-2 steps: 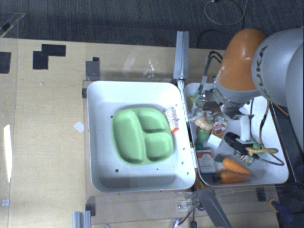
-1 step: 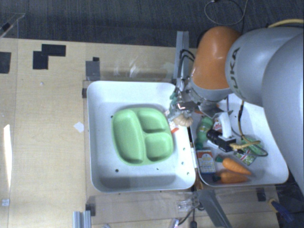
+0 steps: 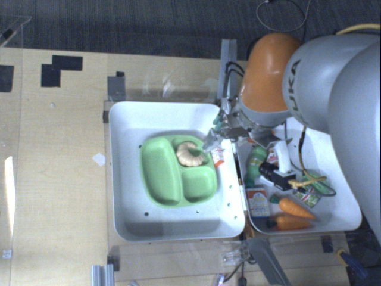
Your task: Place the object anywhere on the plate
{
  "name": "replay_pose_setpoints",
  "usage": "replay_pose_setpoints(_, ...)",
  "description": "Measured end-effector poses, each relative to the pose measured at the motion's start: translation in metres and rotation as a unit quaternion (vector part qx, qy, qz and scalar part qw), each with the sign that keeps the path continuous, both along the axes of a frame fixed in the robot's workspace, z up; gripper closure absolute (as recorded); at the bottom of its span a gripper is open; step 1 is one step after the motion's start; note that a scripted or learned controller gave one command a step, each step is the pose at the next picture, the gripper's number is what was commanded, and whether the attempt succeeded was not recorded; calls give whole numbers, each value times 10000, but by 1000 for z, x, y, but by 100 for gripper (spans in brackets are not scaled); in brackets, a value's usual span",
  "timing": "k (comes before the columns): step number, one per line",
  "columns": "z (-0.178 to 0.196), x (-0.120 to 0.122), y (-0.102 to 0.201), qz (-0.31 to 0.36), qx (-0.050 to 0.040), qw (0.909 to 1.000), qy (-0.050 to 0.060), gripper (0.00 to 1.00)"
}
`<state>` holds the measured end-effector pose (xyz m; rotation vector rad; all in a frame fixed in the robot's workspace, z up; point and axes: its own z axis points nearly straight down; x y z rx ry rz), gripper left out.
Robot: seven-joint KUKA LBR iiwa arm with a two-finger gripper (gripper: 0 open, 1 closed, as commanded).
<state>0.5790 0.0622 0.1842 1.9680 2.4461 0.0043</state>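
One pale, curled object (image 3: 189, 154) lies in the upper right compartment of the single green plate (image 3: 161, 177), which has three compartments and sits in the left of two white bins (image 3: 128, 159). My gripper (image 3: 215, 137) hangs just beside the object; whether it is released or clenched I cannot tell. The right bin (image 3: 345, 210) holds two carrots (image 3: 294, 208), a green bottle (image 3: 256, 162) and packets. The bins rest on a light wooden bench (image 3: 53, 159) with dark carpet beyond.
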Motion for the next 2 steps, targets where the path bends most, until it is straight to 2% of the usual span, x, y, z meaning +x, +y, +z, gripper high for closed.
replay_pose_setpoints(1, 10, 2, 1, 2, 6, 10000, -19, 100)
replay_pose_setpoints(2, 10, 2, 1, -3, 6, 10000, -18, 0)
